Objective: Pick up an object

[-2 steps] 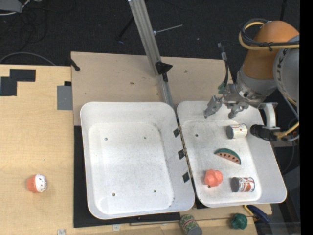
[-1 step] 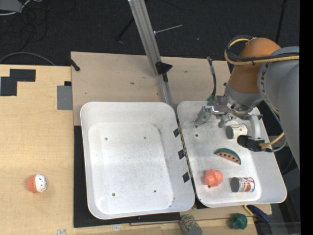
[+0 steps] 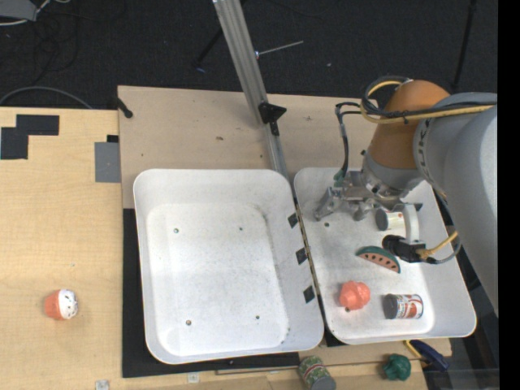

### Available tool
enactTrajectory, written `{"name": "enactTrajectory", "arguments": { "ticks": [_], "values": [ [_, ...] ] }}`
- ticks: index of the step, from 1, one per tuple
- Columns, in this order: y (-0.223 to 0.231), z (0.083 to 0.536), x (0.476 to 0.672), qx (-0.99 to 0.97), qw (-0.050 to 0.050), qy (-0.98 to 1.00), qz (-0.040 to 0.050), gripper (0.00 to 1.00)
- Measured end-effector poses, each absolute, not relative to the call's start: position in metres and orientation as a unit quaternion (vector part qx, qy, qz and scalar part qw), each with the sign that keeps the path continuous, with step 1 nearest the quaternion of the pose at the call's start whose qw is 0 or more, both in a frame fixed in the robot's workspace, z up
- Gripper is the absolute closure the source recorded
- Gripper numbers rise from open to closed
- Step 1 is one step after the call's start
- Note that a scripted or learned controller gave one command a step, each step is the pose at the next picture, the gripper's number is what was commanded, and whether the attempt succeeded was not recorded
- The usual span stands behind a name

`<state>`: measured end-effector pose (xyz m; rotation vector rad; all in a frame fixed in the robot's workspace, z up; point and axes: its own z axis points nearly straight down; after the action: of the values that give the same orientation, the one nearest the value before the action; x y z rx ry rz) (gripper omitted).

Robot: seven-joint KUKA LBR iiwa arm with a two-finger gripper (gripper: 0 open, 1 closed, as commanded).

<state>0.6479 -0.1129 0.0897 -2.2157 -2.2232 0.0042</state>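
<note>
The right bin (image 3: pixel 455 319) holds three things: a watermelon-slice toy (image 3: pixel 379 258) in its middle, a red-orange lump (image 3: pixel 353 295) near the front, and a small can (image 3: pixel 404 306) lying on its side beside the lump. My gripper (image 3: pixel 341 210) hangs over the bin's back left part, close to the divide between the bins. It stands open with nothing between its fingers. The watermelon slice lies a short way in front and to the right of it.
The left bin (image 3: pixel 154 189) adjoins the right one. An orange-and-white ball (image 3: pixel 61 305) rests on the bench at far left. A green thing (image 3: pixel 396 367) and a dark can (image 3: pixel 313 372) lie outside the bins' front edge. A slanted metal rail (image 3: pixel 244 55) rises behind.
</note>
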Motion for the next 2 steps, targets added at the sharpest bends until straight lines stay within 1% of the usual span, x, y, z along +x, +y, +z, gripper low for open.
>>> {"name": "enactTrajectory", "arguments": {
  "ticks": [1, 2],
  "values": [
    [-0.114, 0.101, 0.648, -0.707, 0.001, -0.708, 0.0008, 1.0],
    [-0.107, 0.149, 0.644, -0.707, -0.001, -0.707, -0.0009, 1.0]
  ]
}}
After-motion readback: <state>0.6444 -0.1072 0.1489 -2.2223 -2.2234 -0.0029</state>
